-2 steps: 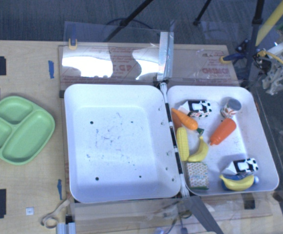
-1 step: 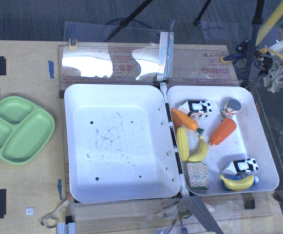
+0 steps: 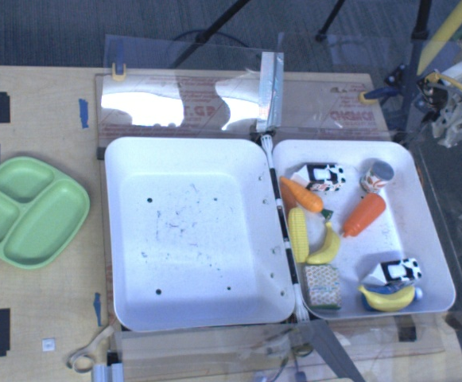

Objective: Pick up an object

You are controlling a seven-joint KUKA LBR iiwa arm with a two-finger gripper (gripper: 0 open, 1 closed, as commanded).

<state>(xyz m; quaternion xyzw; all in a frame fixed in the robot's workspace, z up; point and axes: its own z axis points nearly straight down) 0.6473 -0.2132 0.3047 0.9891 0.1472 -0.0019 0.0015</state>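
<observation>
Nearest me, a yellow plastic banana (image 3: pixel 387 297) lies in the right white bin (image 3: pixel 433 237), touching a black-and-white toy cow (image 3: pixel 397 271), with an orange toy carrot (image 3: pixel 363 215) farther back. The claw (image 3: pixel 452 110) hangs past that bin's far corner; I cannot tell its state.

The pale wooden desk (image 3: pixel 40 102) carried two shallow white bins side by side — the left bin (image 3: pixel 191 229) and the right bin (image 3: pixel 429 237) — with a green divided plate (image 3: pixel 28 211) lying well apart at the left.
</observation>
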